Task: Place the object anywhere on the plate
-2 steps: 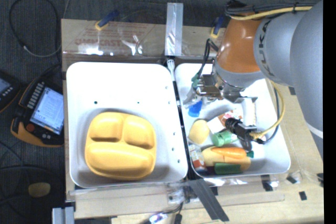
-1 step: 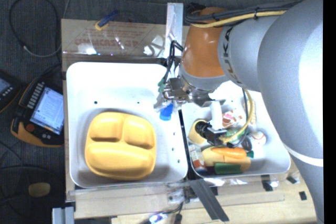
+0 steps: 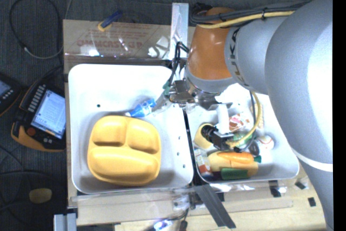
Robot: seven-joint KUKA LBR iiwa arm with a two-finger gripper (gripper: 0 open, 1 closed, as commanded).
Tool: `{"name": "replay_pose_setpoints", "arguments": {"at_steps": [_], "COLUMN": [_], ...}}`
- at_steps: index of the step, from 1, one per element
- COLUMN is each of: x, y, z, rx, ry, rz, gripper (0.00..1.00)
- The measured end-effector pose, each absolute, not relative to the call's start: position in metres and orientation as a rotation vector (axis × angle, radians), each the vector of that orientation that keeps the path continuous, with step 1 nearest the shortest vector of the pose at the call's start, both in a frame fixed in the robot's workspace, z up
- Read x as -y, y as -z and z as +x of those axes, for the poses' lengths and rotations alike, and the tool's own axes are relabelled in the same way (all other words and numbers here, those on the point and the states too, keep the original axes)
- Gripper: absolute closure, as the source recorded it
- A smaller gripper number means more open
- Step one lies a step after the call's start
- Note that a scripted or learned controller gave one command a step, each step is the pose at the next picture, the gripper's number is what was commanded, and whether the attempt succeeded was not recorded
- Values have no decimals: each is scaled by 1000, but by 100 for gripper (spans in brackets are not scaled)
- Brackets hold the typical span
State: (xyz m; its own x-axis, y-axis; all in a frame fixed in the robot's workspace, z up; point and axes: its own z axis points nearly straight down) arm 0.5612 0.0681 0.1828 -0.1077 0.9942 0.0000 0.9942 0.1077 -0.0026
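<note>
A yellow plate [image 3: 124,149] with three moulded compartments lies in the left bin [image 3: 86,84], towards its front. A small blue and white object [image 3: 141,108] sits just beyond the plate's far right edge, over the bin floor. My gripper [image 3: 168,96] hangs over the divider between the bins, below the orange band [image 3: 213,54], and its tip reaches down-left to the blue object. Whether that object rests on the floor or is lifted I cannot tell. The wrist hides the gripper's own parts.
The right bin [image 3: 281,167] holds several things: a yellow ring-shaped item [image 3: 203,135], an orange carrot-like piece [image 3: 237,158], a green piece [image 3: 235,173], a white bottle [image 3: 223,115]. A cardboard sheet [image 3: 119,38] lies behind the bins. A teach pendant [image 3: 46,113] sits at left.
</note>
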Motion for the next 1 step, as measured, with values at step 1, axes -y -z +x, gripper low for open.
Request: {"name": "replay_pose_setpoints", "arguments": {"at_steps": [1], "x": [-89], "y": [-234], "z": [542], "rx": [2361], "ry": [-3], "rz": [-2070], "gripper": [0]}}
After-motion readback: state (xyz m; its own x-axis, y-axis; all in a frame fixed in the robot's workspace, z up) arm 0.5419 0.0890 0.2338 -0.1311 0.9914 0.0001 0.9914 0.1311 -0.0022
